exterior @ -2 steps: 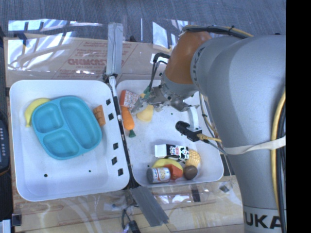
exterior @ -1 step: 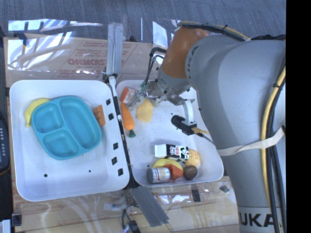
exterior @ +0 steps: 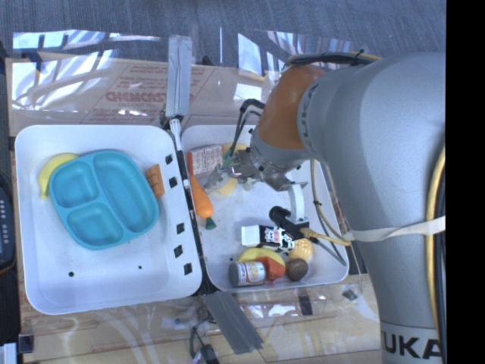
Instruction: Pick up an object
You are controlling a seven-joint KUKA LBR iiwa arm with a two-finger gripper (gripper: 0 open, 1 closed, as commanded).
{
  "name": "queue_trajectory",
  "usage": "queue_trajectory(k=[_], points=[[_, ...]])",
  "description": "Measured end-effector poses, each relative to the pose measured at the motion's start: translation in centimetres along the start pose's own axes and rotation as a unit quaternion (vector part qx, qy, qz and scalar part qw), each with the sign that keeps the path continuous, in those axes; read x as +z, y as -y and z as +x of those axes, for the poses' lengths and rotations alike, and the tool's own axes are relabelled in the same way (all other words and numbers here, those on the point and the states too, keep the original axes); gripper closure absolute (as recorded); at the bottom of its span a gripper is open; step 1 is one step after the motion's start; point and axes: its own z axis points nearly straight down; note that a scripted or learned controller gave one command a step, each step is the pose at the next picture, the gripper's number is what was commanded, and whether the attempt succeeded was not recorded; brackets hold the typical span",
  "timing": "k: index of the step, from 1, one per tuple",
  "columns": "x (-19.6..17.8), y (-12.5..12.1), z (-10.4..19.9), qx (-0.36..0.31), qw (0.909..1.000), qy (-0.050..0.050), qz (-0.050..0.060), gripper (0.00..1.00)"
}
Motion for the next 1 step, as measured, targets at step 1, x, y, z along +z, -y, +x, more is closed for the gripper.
queue_trajectory(k=[1], points=[[-0.07,-4.96,-1.83,-0.011,0.9999,0.000,-0.001,0.00]])
